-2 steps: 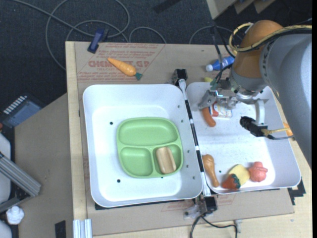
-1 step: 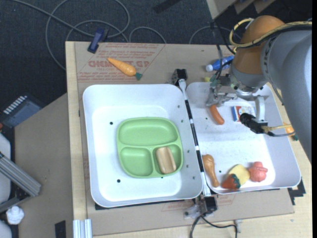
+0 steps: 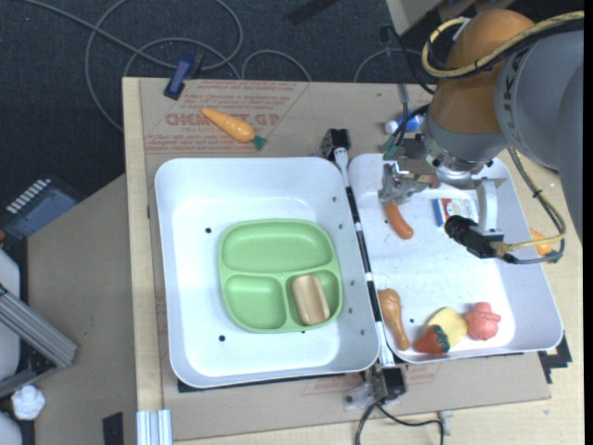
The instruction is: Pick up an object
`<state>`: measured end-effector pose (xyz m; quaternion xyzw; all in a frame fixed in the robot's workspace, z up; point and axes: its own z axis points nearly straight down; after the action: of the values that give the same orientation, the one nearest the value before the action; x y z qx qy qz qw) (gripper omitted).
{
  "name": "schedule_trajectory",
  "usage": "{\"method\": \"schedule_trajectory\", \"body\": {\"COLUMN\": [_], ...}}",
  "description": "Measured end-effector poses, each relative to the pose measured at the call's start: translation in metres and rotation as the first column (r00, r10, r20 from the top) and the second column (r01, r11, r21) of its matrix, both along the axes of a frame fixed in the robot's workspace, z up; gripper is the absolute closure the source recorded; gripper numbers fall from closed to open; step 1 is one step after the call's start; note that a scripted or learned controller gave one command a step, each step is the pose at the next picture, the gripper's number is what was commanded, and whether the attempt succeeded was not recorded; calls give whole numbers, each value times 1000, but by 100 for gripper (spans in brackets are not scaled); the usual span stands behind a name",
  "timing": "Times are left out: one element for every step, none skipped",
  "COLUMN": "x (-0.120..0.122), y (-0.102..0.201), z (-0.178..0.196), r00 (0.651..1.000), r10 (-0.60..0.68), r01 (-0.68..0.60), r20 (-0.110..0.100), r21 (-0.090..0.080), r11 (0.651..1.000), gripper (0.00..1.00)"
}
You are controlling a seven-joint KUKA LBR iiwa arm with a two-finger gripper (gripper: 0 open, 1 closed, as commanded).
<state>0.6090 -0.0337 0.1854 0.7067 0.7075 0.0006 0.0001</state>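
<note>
My gripper (image 3: 399, 189) hangs over the back left part of the right bin (image 3: 519, 286). Just under it and slightly nearer lies a small orange sausage (image 3: 400, 222), whose far end reaches up to the gripper's tip. Along the bin's front edge lie a longer orange-brown piece (image 3: 390, 314), a yellow piece with a red strawberry (image 3: 441, 332) against it, and a pink-red item (image 3: 483, 321). A blue-and-white packet (image 3: 454, 209) lies beneath the arm's wrist.
The left bin (image 3: 185, 248) holds a green divided plate (image 3: 269, 258) with a bread roll (image 3: 310, 299) in its front right compartment. A toy carrot (image 3: 232, 125) lies on the bench behind that bin. Cables and a black connector (image 3: 471, 234) trail from the arm.
</note>
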Motion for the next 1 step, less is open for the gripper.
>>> {"method": "schedule_trajectory", "body": {"x": [-1], "y": [21], "z": [-1], "r00": [1000], "r10": [0], "r01": [0], "r20": [-3], "r21": [0], "r11": [1000], "gripper": [100]}}
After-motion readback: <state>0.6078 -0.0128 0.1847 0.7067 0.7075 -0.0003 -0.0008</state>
